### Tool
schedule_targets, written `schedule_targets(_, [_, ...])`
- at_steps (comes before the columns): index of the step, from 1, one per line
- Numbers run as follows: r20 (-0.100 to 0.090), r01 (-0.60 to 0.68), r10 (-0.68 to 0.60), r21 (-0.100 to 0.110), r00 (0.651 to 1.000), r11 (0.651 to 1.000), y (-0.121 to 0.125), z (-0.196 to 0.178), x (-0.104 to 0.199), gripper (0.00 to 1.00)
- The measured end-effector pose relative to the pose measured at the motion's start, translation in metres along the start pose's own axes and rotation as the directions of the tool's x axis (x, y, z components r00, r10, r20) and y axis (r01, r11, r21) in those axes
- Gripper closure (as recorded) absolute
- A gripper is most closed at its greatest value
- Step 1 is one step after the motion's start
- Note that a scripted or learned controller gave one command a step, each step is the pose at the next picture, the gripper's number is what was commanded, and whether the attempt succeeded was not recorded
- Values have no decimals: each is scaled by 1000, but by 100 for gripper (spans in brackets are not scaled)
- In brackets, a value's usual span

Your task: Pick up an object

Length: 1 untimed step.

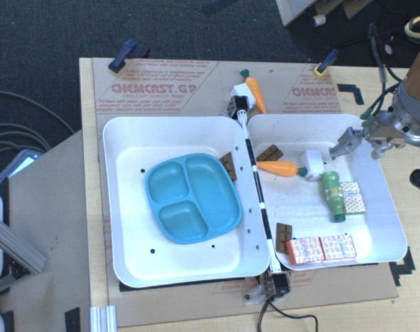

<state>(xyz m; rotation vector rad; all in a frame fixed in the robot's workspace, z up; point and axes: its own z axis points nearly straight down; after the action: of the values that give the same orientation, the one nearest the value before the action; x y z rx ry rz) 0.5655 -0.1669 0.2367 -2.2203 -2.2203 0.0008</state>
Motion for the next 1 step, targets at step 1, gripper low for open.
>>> schedule_targets(1, [0, 1, -1, -2, 1000, 1000, -3, 152, 6, 0])
